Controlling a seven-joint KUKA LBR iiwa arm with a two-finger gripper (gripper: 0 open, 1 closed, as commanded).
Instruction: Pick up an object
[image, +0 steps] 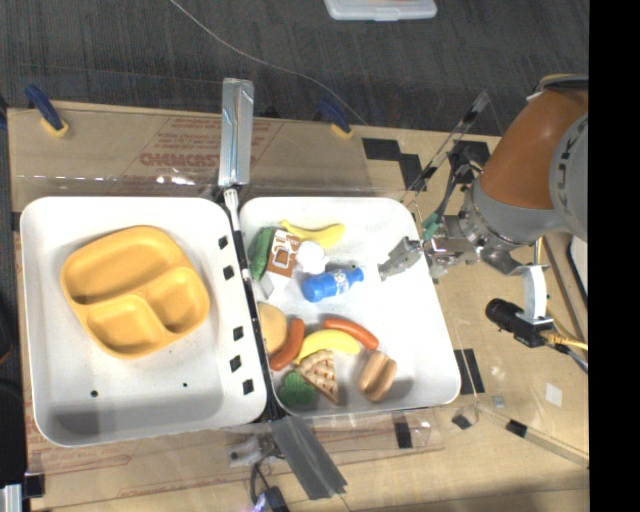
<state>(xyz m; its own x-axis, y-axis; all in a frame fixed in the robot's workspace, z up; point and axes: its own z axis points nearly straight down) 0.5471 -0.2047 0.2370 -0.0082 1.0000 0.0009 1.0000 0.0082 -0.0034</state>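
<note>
Hung above the right edge of the right bin (425, 330), gripper (400, 257) carrying nothing, fingers too small and slanted to tell whether spread or pressed together. Lay crowded toward that bin's left and lower parts: blue bottle (330, 283), banana (315, 233), sausage (350, 331), bun (376, 374). Left bare floor right of the bottle for coming down; kept a yellow divided tray (135, 290) apart in the left bin (50, 400).

Dark grey carpeted floor (120, 45) up top, with a thin pale cable (215, 35) trailing across it. Light brown wooden benchtop (520, 395) below (black tape marks on it), evenly lit.
</note>
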